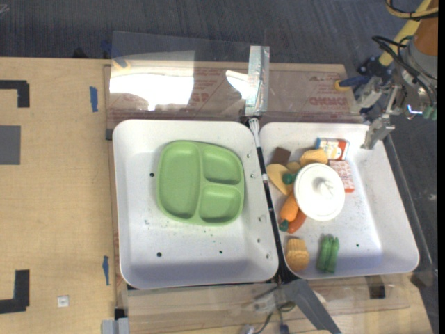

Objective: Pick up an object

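My hand [373,132] hangs over the right bin's [389,218] far corner; I cannot tell its state. The green pepper [327,252] looks light, stiff, slick: grip mid-body.

Left bin [132,186]: green divided plate [200,181], three compartments, lying flat near centre. Clear plastic sheet [184,82] stands behind the bins, glare on it. Blue tape [93,98] marks and black tape [19,94] marks on the wooden bench [49,186].

fixed overhead camera, slanted down (moderately far), both bins [132,207] framed
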### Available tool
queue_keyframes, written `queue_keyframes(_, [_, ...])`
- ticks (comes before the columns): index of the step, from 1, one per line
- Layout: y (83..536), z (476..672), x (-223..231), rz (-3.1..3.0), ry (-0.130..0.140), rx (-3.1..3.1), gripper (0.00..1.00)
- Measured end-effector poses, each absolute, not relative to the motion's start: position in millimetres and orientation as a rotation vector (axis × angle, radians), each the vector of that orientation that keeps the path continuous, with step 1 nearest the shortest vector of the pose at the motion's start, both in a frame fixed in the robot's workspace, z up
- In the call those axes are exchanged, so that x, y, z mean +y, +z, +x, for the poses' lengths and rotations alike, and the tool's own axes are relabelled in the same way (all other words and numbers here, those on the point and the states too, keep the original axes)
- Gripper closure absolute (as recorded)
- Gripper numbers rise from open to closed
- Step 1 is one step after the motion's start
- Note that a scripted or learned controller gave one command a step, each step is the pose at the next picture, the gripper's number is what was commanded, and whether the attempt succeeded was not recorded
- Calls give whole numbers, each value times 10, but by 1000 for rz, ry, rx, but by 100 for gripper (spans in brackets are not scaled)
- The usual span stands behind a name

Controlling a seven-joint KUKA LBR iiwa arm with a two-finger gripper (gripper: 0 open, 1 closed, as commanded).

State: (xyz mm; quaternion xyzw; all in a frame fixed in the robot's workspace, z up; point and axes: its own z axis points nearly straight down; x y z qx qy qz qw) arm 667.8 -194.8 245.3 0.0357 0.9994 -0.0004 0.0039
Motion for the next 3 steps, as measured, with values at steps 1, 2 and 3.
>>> queue_keyframes(1, [1273,6649,-1679,491,-3,3084,0])
queue_keyframes(2, [1039,6582,-1248,929,-5,2986,0])
queue_keyframes(3, [902,6366,-1012,466,1,3095,0])
